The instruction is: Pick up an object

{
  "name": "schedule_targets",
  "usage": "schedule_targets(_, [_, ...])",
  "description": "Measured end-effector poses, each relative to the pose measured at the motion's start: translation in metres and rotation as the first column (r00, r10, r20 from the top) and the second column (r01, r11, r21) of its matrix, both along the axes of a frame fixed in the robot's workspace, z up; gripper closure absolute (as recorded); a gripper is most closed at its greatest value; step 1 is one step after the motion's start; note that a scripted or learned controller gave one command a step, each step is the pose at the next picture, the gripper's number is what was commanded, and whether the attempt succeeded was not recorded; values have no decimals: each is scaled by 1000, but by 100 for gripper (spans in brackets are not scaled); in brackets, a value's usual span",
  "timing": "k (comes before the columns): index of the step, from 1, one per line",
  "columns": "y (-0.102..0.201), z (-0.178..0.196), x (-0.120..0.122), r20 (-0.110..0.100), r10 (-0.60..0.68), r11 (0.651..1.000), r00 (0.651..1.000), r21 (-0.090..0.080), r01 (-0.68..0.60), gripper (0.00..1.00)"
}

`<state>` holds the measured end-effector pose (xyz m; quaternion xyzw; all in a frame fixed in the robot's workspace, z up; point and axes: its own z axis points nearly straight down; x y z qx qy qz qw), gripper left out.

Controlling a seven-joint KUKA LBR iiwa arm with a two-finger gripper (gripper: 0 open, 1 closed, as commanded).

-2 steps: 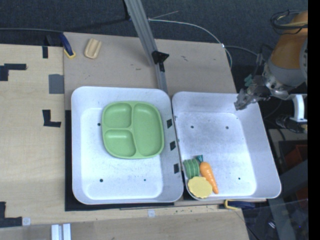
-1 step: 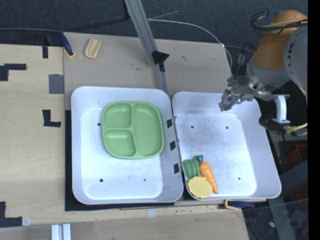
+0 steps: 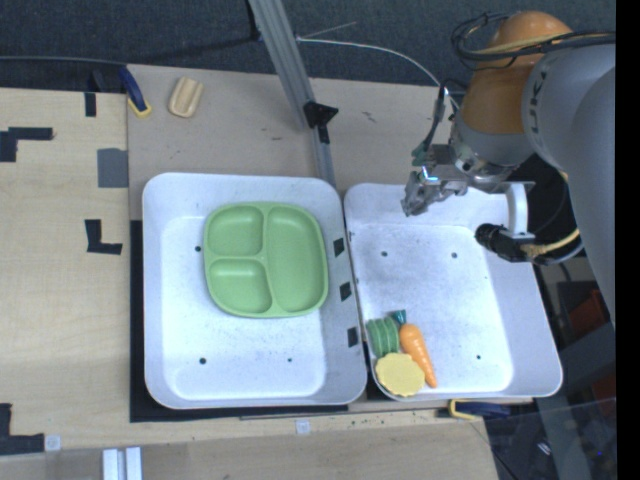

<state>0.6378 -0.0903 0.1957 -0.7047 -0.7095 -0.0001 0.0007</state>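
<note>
Gripper (image 3: 418,200) over upper edge of right bin (image 3: 520,308), finger state indeterminate, nothing seen held. Toy carrot (image 3: 416,353), yellow disc (image 3: 400,374), green piece (image 3: 382,333) clustered lower centre, untouched. Pick judged not begun.

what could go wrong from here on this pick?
1. The carrot, the green piece and the yellow disc are bunched in the right bin's near-left corner, so a grasp may hit the wall or nudge a neighbour.
2. The end effector sits over the bin's far rim, well away from them; a descent here would likely close on nothing.
</note>
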Motion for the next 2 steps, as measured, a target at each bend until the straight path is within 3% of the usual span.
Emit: schedule_targets(2, [122, 23, 6, 1, 1, 1000, 1000, 1, -1, 100])
